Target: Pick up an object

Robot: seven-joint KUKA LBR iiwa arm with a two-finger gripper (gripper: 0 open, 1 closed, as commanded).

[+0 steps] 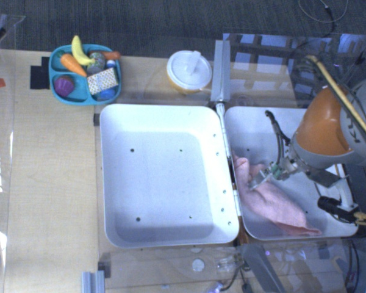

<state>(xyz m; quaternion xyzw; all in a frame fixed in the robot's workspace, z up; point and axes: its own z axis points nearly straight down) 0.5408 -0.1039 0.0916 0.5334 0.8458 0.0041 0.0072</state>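
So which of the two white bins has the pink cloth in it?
The right-hand bin, where the gripper is down at the pink cloth. The left bin shows bare white floor with small dark dots.

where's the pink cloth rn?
The pink cloth lies in the right bin, along its left wall and front edge, with the gripper at its upper end.
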